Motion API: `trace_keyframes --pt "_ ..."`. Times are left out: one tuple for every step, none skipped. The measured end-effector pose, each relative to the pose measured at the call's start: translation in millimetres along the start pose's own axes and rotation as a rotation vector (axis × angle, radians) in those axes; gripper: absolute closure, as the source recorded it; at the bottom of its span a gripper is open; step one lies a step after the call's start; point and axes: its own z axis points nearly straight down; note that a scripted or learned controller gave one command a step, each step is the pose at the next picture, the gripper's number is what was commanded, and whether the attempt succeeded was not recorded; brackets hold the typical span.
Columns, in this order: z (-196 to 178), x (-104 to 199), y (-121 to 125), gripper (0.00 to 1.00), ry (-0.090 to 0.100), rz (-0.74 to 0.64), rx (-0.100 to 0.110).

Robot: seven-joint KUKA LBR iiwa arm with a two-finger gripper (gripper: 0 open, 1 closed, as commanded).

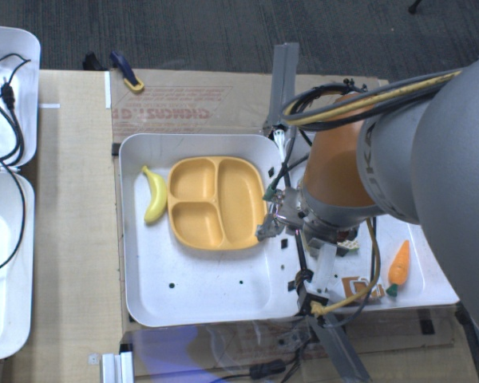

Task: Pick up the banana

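Since the banana (pixel 153 195) is lying in the left bin (pixel 191 303) right up against the yellow divided plate (pixel 215 202), the gripper (pixel 271 218), sitting way over past the plate's right edge, should probably drop in from the banana's open left side.

Even overhead light, soft shadows, mild glare on the white bin (pixel 136 238), arm (pixel 431 150) perhaps slightly blurred

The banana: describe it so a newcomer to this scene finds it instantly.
Start at the white bin that holds the yellow divided plate. Just off the plate's left edge, on the bin floor, lies the banana. It is small, curved and brighter yellow than the plate, unlike the orange carrot far right.
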Motion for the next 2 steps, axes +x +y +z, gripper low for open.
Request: trace_keyframes --pt "52 49 44 0.00 0.004 -0.066 -0.006" --pt "3 85 100 0.00 0.000 -0.091 -0.005"
